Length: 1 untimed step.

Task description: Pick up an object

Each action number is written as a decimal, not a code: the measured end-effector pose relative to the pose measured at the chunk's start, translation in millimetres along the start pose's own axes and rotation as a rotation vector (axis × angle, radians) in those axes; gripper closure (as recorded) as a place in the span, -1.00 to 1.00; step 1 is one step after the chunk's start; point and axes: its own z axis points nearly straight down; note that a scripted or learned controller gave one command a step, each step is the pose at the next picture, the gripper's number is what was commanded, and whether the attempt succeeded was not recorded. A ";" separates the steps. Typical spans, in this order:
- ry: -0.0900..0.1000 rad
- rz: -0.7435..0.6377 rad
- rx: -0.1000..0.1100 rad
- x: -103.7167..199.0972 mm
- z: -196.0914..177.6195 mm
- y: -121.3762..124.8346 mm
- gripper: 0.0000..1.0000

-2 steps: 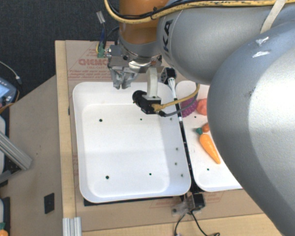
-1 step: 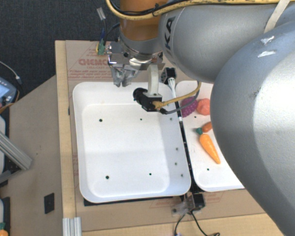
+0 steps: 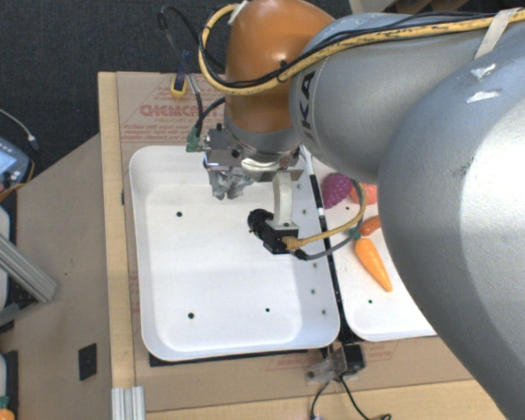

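My gripper (image 3: 227,185) hangs over the far part of the left white bin (image 3: 212,274), close above its floor. Nothing shows under it on the bin's white surface. In the right bin (image 3: 387,318) an orange carrot (image 3: 374,262) lies with its tip pointing toward the front. A magenta object (image 3: 336,188) sits farther back in that bin, partly hidden behind the arm. A small orange-red piece (image 3: 368,196) shows beside it, mostly covered by the arm.
The large grey arm (image 3: 437,147) covers most of the right bin. The two bins meet along a dark divider (image 3: 326,252). Brown cardboard (image 3: 122,234) lies under the bins, with its edge at the left.
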 end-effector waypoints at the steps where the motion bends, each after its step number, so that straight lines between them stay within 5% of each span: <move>1: 0.003 -0.006 -0.005 32.0 1.5 -9.1 1.00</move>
